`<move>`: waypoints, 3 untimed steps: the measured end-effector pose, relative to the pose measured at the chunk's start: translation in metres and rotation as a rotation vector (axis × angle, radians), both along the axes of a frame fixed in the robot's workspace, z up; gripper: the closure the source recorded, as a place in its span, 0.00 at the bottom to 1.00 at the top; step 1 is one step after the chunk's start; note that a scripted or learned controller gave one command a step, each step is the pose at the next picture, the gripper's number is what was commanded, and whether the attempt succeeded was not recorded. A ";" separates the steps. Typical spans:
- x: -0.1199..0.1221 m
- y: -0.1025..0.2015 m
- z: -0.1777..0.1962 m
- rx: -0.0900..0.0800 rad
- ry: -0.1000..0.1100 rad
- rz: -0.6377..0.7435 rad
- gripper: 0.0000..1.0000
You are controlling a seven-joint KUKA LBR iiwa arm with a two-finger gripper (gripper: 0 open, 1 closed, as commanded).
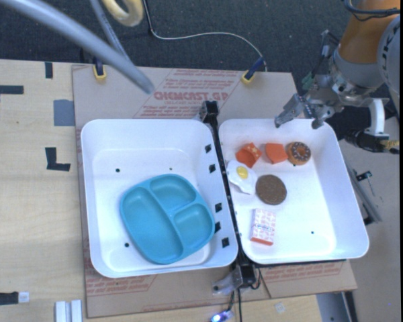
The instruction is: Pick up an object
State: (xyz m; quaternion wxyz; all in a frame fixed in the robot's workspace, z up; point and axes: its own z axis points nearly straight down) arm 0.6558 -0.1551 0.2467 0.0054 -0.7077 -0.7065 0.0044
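Note:
The right bin (322, 210) holds several small items: a red-orange chunk (248, 155), an orange cube (275, 153), a chocolate donut (298, 153), a fried egg (241, 176), a round brown patty (271, 189) and a small red-and-white box (263, 227). My gripper (299, 120) hovers above the far edge of this bin, just behind the donut and cube. Its two fingers are spread apart, open, with nothing between them.
In the left bin (107, 153) lies a blue divided plate (166, 217). A black divider with clips (218, 180) runs between the bins. A cable (208, 35) and yellow clamps (252, 72) sit on the cardboard behind the bins.

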 end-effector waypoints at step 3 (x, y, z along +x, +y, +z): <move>0.010 0.006 -0.105 -0.001 -0.006 0.004 0.00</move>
